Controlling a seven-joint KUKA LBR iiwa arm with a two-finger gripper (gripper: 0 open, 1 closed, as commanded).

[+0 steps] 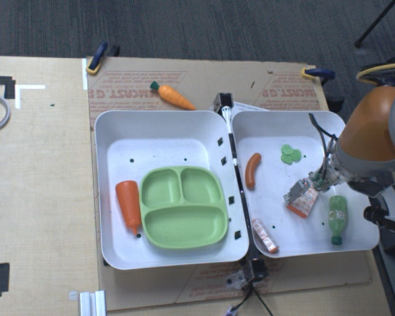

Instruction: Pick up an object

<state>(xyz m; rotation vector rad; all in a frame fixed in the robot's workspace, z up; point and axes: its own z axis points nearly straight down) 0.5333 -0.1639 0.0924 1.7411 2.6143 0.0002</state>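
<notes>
The bench [39,196] is carrying two white bins side by side; the left bin [112,143] is holding a green divided plate [183,207] and, just beside it, an orange cylinder [128,205]; the right bin [270,137] is holding the loose small things. The grey arm [372,127] is reaching in from the right and is hanging over that right bin; the hand [309,191] is sitting low, right at a small orange and white packet [303,201]. I cannot tell how the hand is set, and I cannot see that it is lifting anything; the packet seems to be lying on the bin floor, so I am judging the pick as not done yet, only approached. Near it are lying a green bottle [337,218], a brown sausage [252,170], a pink wrapped bar [264,236] and a small green piece [290,154]; a toy carrot [173,96] is lying outside, behind the bins. What is left, I think, is a firm closing on the packet and the lift.
</notes>
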